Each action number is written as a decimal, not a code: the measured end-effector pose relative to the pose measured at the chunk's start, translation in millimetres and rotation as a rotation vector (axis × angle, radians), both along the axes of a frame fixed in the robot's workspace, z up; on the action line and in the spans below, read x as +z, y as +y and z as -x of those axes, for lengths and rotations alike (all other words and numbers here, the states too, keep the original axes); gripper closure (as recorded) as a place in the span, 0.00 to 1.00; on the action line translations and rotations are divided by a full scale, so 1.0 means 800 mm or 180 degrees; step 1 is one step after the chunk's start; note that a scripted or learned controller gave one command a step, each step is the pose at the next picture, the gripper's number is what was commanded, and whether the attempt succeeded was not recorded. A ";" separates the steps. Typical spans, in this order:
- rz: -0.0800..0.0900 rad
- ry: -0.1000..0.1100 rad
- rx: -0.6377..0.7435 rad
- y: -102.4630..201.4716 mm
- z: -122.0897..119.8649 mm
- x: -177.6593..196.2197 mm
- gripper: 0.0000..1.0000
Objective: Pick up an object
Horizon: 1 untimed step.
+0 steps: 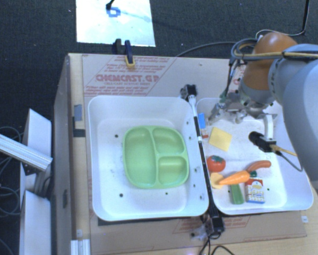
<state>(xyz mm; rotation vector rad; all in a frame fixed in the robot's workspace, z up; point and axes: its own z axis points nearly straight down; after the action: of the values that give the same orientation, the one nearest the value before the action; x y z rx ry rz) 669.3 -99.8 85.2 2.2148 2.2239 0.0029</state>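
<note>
Nearest the camera, along the front edge of the right bin [299, 195], we saw a small red and white carton [255, 190] beside a green stick-shaped piece [236, 194]. Just behind them lay a toy carrot [236, 178], touching a yellow piece [217, 180] at its left end, with a red tomato [216, 163] close by and a red sausage [258, 165] to the right. Farther back in that bin sat a yellow cheese slice [220, 139], and a blue item [202, 122] rested against the dividing wall. In the left bin [103, 142] a green divided plate [155, 156] lay flat near the middle. Over the back of the right bin the arm [302, 89] reached in from the right; the jaws [241, 110] hung above the bin's rear corner, well apart from the toys, and we could not tell how far open they stood or see anything held in them. Beyond the bins, the bench [127, 78] carried a printed cardboard sheet.
</note>
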 end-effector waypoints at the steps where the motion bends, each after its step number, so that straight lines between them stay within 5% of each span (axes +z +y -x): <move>1: -0.0002 0.0006 -0.0009 0.006 0.061 -0.001 0.00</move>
<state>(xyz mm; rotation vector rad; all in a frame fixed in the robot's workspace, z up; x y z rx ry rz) 620.6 -94.6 84.7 2.2191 2.2220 0.0013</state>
